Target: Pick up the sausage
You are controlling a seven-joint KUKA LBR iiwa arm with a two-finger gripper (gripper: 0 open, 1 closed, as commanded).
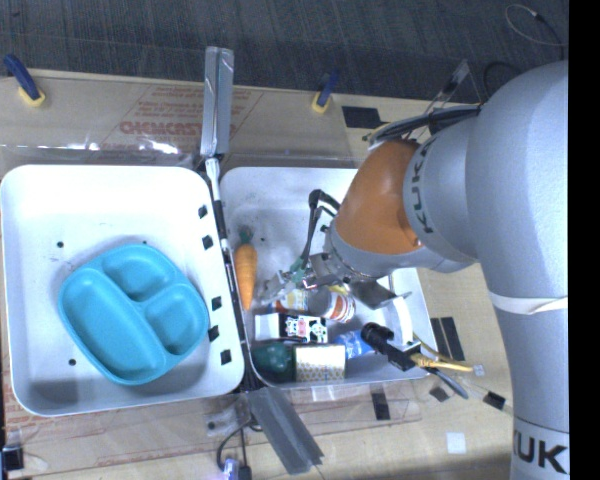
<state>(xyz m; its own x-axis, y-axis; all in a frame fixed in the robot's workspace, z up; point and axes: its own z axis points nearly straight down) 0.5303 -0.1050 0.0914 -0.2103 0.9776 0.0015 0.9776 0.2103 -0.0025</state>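
**Colleague:** Where is the sausage (pixel 338 304)?

**Me:** I take it to be the short reddish piece in the right-hand bin (pixel 270 193), near the middle of the clutter; it is small and partly covered, so I am not certain of it; the hand (pixel 310 286) hangs just beside it, on its left in the view.

**Colleague:** Is the hand clamped on it?

**Me:** I cannot tell whether the hand is apart or together; the wrist covers it from above.

**Colleague:** And around it?

**Me:** A black-and-white packet (pixel 302 328) lies just below it; below that, a dark green thing (pixel 275 356) and a patterned roll (pixel 322 362) touch end to end along the near wall; a carrot (pixel 245 276) lies lengthwise by the bin's left wall, green end toward the top of the view; the grey arm (pixel 520 188) with its orange band (pixel 380 203) reaches in from the right; the left-hand bin (pixel 40 208) holds a blue divided plate (pixel 130 313); both bins sit on a brown worktop (pixel 110 108).
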